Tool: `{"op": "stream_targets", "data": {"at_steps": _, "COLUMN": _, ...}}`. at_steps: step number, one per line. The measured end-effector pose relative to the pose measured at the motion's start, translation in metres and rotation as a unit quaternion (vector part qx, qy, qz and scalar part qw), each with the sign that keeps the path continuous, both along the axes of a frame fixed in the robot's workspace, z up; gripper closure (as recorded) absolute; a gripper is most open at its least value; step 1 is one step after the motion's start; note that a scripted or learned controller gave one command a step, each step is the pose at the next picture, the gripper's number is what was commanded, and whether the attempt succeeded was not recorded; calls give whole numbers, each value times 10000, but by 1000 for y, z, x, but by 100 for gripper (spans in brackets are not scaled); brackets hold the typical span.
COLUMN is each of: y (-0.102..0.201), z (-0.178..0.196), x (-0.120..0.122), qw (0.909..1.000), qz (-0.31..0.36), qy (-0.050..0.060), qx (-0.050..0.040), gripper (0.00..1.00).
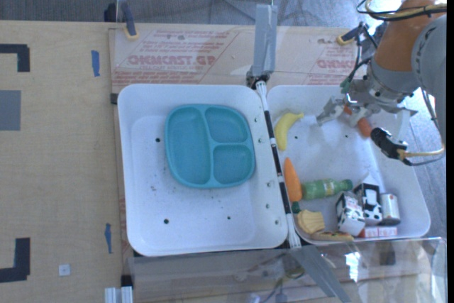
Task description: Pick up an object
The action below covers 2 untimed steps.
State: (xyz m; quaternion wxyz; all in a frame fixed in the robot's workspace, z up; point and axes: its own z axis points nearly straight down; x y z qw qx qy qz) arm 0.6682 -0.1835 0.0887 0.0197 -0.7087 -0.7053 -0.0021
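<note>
Nothing lifted yet — my gripper hangs over the right bin, fingers spread and bare, banana at nine o'clock — the grab remains.

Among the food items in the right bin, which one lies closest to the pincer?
The yellow banana, at the bin's upper left beside the divider. The carrot, the green bottle and the cartons lie lower, farther from the pincer.
</note>
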Motion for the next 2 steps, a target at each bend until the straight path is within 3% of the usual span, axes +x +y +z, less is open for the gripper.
{"op": "stream_targets", "data": {"at_steps": 1, "y": -6, "z": 0, "x": 1, "qw": 10000, "qz": 9, "qy": 26, "qx": 45, "gripper": 0}}
{"op": "stream_targets", "data": {"at_steps": 2, "y": -25, "z": 1, "x": -3, "qw": 9999, "qz": 37, "qy": -126, "qx": -76, "gripper": 0}}
